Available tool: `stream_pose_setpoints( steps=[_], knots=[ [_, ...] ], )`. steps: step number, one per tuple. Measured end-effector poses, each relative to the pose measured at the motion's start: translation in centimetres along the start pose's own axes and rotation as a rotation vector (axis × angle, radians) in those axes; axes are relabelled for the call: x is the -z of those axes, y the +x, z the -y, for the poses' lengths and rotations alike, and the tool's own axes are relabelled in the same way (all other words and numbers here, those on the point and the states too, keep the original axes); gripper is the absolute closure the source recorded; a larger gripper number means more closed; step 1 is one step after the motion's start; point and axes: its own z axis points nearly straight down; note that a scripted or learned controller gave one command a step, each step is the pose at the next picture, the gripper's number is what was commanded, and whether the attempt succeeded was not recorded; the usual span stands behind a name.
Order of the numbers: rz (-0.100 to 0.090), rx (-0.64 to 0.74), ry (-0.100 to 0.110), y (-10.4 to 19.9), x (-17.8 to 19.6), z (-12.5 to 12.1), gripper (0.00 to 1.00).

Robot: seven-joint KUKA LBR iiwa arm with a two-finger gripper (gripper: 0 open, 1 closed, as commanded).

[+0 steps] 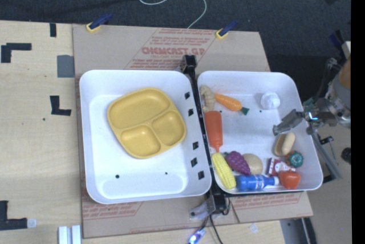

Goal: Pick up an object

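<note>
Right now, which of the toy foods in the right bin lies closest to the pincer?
The tan bread roll, just below the pincer near the right wall. The carrot, corn and grapes lie farther left.

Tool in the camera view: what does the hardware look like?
The tool is a dark grey metal assembly with slim fingers and a small teal-green patch near its base. Behind it sit pale grey housing and dark brackets. An orange patch shows at the frame's right edge above it.
</note>
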Motion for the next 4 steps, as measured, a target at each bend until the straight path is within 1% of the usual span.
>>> stream_pose_setpoints(
  steps=[1,2,3,4],
  knots=[
    [0.000,0.001,0.001,0.1,1.0,0.0,1.00],
    [0.000,0.009,-0.009,7.3,9.6,0.8,1.00],
    [-0.002,0.008,-0.002,14.0,11.3,0.9,1.00],
    [-0.001,0.005,0.009,19.4,3.1,1.1,1.00]
  ],
)
